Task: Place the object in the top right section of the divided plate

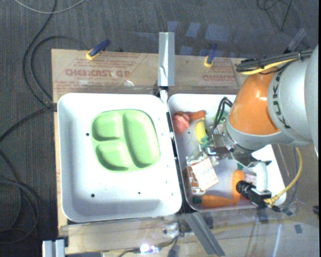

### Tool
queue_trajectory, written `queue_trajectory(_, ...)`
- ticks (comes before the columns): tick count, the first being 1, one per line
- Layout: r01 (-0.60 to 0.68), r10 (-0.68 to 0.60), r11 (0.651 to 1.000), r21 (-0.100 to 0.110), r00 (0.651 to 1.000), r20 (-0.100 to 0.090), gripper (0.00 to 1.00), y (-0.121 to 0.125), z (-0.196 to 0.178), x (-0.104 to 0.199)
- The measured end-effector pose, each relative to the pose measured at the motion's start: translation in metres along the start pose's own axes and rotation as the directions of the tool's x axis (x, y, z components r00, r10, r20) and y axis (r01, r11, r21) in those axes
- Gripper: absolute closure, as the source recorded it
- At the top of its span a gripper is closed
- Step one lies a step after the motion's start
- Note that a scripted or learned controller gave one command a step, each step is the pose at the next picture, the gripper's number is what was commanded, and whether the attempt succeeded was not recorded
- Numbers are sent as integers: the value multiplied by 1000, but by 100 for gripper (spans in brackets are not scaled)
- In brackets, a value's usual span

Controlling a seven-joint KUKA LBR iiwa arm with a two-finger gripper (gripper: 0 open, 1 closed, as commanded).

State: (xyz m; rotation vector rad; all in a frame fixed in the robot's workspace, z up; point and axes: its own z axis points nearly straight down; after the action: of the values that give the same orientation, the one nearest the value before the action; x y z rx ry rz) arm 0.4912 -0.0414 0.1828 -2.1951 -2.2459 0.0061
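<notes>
Plate (125, 139): green, divided, lies in left bin (75, 191), long axis running up-down.
Objects: heap in right bin (278, 167) under arm (267, 108).
Pincer: hidden; state cannot be told.
Bearing: plate lies well left of arm.

Green divided plate (126, 140), three sections, flat, upright, near centre of left white bin (75, 197), nothing in it.

- I see a light green divided plate (125, 139) in a white bin (69, 197).
- Orange band (255, 111) on my grey arm (305, 98).
- Pink (180, 122), yellow (200, 128), orange (219, 201) items.
</notes>
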Motion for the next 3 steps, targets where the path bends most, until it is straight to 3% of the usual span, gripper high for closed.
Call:
queue_trajectory(1,-54,54,999,0,999,2,100,59,-50,71)
queue_trajectory(2,-149,149,989,0,989,3,100,103,-75,89)
queue_trajectory(3,74,-74,997,-1,997,4,100,152,-28,142)
